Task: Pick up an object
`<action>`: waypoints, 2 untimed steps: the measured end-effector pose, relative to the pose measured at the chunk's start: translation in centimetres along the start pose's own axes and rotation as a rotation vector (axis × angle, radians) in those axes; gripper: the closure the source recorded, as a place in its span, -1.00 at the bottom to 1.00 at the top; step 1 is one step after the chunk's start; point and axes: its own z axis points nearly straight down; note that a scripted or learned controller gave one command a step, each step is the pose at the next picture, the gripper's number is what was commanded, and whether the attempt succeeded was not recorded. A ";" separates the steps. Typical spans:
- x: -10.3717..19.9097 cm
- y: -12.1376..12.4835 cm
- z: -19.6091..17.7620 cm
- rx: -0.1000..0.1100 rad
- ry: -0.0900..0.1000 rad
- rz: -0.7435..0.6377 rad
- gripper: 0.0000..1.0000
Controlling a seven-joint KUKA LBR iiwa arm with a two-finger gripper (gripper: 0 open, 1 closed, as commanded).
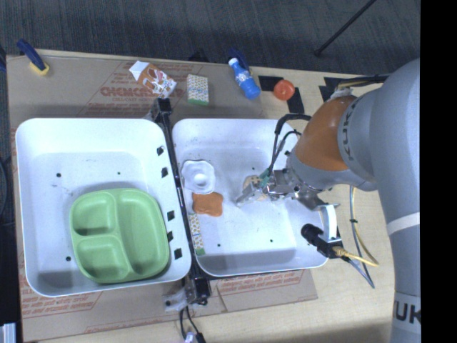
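- The two-finger metal gripper (246, 189) is low inside the right-hand shallow white bin (235, 259), reaching in from the grey arm with its orange band (323, 143); whether it is apart or together cannot be told, nor whether anything sits between its tips.
- Just to the left of the gripper lies a flat orange, roughly square piece (208, 204) on the bin floor, near but not seen touching it.
- Just above that piece, also left of the gripper, stands a small white round cup-like object (198, 175).
- Further left, past the divider, the left-hand shallow white bin (43, 141) holds a light green plastic tray with three compartments (118, 234).
- Beyond the bins, on the brown cardboard bench top (93, 95), lie a blue-and-white bottle (244, 78), a small orange ball (284, 88), a pale green patterned box (197, 89) and a crumpled orange-and-white wrapper (153, 79).
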 end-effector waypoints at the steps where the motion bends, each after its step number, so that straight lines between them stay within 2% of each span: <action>1: 6.2 -6.7 0.1 0.001 0.002 -0.001 -1.00; 2: 10.0 -6.5 0.0 -0.003 -0.002 0.000 -1.00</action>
